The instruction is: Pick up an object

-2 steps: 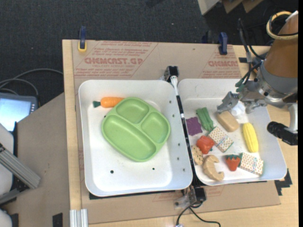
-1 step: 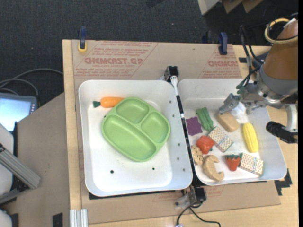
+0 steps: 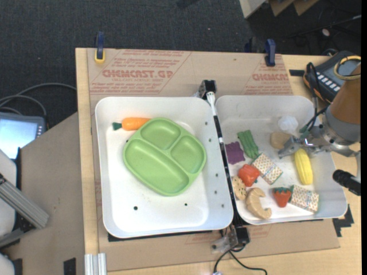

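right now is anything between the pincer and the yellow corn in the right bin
Nothing visible stands between them. The pincer hangs over the right bin, just above and left of the yellow corn. The nearest other pieces, a tan piece and a checkered block, lie off to the left.

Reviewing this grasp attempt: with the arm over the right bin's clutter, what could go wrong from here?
The tool sits among closely packed toys in the right bin, between a tan piece and the yellow corn; a descent could pinch two items or nudge one aside. The corn looks rounded and may slip. How its tips stand is unclear, so a miss is possible.
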{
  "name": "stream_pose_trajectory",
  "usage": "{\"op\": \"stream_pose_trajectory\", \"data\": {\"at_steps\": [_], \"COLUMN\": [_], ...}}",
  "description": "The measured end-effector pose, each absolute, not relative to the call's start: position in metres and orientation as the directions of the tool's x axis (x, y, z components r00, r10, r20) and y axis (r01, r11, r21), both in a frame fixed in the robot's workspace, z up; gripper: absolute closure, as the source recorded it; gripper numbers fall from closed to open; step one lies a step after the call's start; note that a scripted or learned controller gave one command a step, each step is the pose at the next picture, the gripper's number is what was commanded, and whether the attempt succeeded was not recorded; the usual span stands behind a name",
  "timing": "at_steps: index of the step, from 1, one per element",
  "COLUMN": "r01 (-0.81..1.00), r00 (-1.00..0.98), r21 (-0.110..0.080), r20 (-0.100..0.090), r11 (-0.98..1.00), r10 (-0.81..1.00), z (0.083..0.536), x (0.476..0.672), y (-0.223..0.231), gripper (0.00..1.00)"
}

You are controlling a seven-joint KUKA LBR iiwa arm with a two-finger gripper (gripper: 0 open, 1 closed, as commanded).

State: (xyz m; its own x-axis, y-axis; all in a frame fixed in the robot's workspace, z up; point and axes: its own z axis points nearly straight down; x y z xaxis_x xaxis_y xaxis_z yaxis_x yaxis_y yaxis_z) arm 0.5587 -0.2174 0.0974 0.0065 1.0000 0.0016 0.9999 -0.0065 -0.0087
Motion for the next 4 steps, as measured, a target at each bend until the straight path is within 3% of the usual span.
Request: {"op": "stream_pose_trajectory", "data": {"at_steps": [1, 2, 3, 4], "r01": [1.0, 1.0, 1.0, 1.0], "r00": [0.001, 0.001, -0.011, 0.005], "r21": [0.001, 0.001, 0.009, -0.007], "r20": [0.0, 0.0, 0.001, 0.001], "r11": [-0.001, -0.001, 0.011, -0.005], "r10": [1.0, 1.0, 1.0, 1.0], "z": [0.113, 0.112, 0.103, 0.084], "x": [0.562, 0.562, 0.665, 0.598], "y": [-0.214, -0.213, -0.132, -0.179], "gripper": [1.0, 0.0, 0.0, 0.0]}}
